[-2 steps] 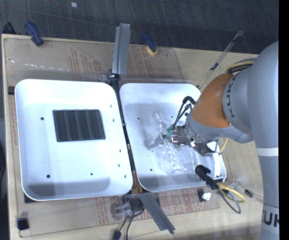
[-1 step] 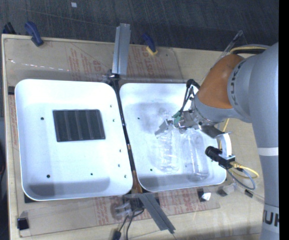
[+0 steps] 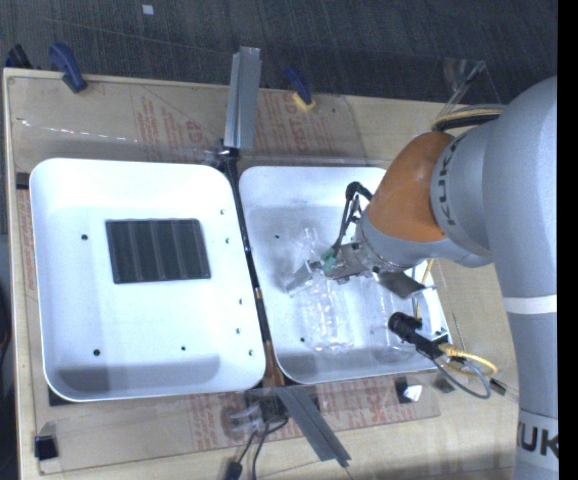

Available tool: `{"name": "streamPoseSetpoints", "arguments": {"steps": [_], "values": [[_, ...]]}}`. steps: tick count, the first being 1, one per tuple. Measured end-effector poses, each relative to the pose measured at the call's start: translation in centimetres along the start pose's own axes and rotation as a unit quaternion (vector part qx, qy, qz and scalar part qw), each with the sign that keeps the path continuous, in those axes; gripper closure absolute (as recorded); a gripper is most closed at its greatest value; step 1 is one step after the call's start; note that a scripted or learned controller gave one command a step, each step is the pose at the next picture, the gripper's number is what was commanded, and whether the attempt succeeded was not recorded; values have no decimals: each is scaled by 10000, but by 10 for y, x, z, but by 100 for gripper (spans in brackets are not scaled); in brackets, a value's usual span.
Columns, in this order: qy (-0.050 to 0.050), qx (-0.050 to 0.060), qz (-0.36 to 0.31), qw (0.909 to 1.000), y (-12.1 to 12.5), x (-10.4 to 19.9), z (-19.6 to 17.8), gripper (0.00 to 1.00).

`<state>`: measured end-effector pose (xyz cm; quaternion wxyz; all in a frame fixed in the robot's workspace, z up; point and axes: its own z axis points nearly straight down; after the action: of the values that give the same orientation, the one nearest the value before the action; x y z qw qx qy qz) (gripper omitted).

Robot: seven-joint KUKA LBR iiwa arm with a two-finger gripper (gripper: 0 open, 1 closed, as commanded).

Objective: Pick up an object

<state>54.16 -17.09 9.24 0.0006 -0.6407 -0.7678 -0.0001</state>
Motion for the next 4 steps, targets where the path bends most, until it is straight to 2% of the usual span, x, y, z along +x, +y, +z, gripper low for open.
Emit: {"name": "streamPoseSetpoints", "arguments": {"steps": [1, 2, 3, 4], "values": [[-1, 0, -23, 10000, 77, -1, 0, 0], [5, 14, 743, 9972, 23, -9, -36, 0], [5, 10, 425, 9991, 9, -9, 1, 0], [2, 1, 402, 9992, 60, -8, 0, 0]]}}
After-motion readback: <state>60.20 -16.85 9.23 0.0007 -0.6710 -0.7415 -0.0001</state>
